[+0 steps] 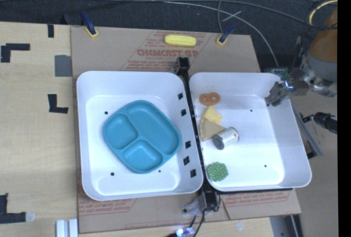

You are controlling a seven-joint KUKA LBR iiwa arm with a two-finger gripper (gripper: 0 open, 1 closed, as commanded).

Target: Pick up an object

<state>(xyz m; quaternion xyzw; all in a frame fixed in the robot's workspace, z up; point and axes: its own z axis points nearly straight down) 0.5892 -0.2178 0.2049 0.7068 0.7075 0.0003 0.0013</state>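
Now pincer (276, 93) hovers over right bin's (285, 137) rim; nothing held.

In the right bin (285, 137), near its left wall, lie a brown pretzel (209, 99), a yellow wedge (213, 116) just below it, a tan wedge (209, 129) touching that, a small grey-and-white cylinder (225, 137) on its side, and a green knobbly ball (217, 171).

Red print on cardboard (159, 55) — unreadable
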